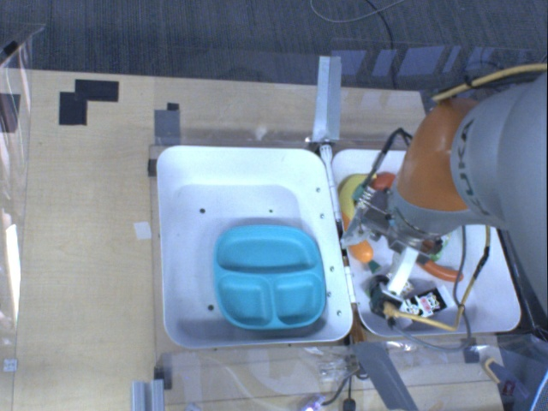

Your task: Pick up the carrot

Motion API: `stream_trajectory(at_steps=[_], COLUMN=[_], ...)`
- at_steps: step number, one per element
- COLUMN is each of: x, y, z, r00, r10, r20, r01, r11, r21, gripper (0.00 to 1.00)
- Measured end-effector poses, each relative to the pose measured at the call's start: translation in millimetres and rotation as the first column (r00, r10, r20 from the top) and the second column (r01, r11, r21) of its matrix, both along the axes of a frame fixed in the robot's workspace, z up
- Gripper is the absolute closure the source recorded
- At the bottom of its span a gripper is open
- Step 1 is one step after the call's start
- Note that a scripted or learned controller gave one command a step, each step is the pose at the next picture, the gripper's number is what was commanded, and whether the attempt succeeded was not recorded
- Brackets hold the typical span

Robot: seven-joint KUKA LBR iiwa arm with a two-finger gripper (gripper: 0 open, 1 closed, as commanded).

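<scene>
An orange-red elongated piece that looks like the carrot [442, 272] lies in the right bin [505, 315], half hidden under the arm. My gripper [363, 229] hangs low over that bin's left side, close to the wall between the bins and left of the carrot. Just below the gripper sits a small round orange item [361, 252], touching or nearly touching it. The grey arm with its orange band [432, 169] hides much of the bin.
The left bin [188, 178] holds a blue divided plate [269, 274]. In the right bin are a yellow item [349, 192], a red-orange piece [384, 180], a black-and-white object [425, 301] and a thin wooden stick [428, 321]. Cables hang off the arm.
</scene>
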State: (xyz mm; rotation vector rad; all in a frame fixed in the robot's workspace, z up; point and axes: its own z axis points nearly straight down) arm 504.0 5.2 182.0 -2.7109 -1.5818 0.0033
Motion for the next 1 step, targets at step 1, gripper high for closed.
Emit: stream_trajectory(at_steps=[1], x=[9.4], y=[-20.7], z=[-27.2], r00=[0.999], r10=[0.05], r20=[0.02], r01=[-0.05], r11=[0.998], r21=[0.022], gripper=[0.0])
